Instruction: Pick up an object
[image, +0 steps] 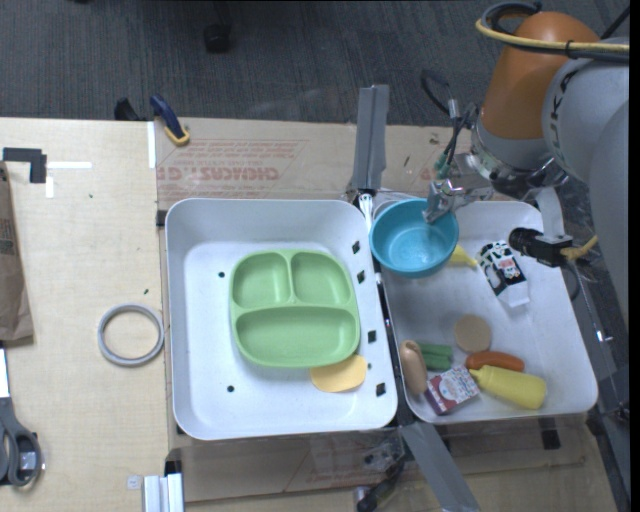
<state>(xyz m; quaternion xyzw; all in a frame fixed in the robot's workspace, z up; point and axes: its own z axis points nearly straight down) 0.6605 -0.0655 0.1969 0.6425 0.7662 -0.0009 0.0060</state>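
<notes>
In the right bin (560, 395), along its near edge, a yellow bottle (512, 386), a carrot (494, 360) and a small red packet (452, 389) are lying together, with a tan disc (473, 331) just behind them. In the left bin (190, 330) a green divided plate (295, 306) is sitting. Farther back, the blue bowl (414, 238) is hanging tilted over the right bin's far left corner, its rim clamped between the fingers of the gripper (438, 203).

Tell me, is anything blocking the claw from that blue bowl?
Nothing visible does. The gripper is already at the blue bowl, on its upper right rim, in the right bin. The other items lie lower in that bin, away from it.
</notes>
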